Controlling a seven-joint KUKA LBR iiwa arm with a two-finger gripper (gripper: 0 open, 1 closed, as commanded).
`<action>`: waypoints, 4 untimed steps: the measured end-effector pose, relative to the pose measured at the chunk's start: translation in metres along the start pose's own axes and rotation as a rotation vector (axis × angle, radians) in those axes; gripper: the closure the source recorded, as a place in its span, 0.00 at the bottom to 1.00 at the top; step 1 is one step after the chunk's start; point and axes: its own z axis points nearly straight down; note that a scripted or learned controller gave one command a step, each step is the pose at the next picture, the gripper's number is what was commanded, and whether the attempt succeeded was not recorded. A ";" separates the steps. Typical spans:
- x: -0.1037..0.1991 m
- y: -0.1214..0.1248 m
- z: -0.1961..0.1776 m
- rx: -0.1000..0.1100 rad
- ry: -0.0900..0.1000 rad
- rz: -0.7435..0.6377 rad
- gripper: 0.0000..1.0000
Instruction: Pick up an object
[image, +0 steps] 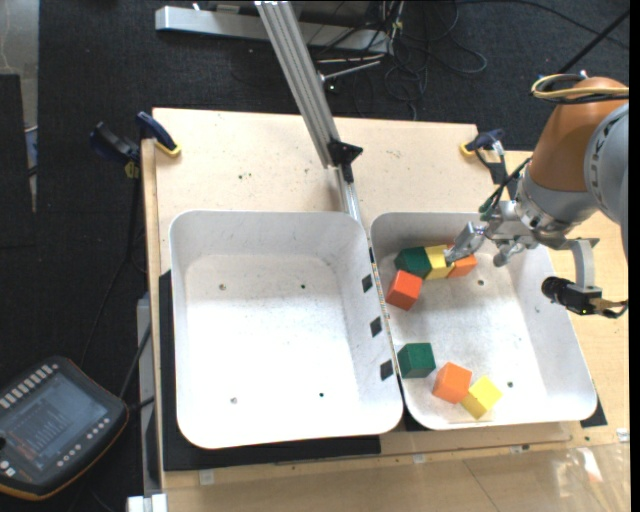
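My gripper (486, 250) hangs over the back of the right bin (560, 340), open, with bare bin floor between its fingers. Its left finger (466, 241) is right above a small orange block (463, 265); I cannot tell whether they touch. That block sits in a cluster with a yellow block (437, 260), a green block (412, 262) and a larger orange block (405, 288), all left of the gripper. Near the bin's front lie another green block (416, 359), an orange block (452, 382) and a yellow block (481, 396).
The left bin (200, 300) adjoins the right one along a shared rim with black clips (377, 325). A slanted metal rail (305, 85) crosses the bench's back. The arm's orange-banded wrist (570, 140) stands over the bench's right edge.
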 end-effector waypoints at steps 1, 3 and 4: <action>-0.001 0.006 0.029 -0.021 -0.004 0.000 0.00; -0.003 0.008 -0.024 -0.010 -0.003 0.001 1.00; 0.003 0.007 -0.069 -0.011 -0.002 0.000 1.00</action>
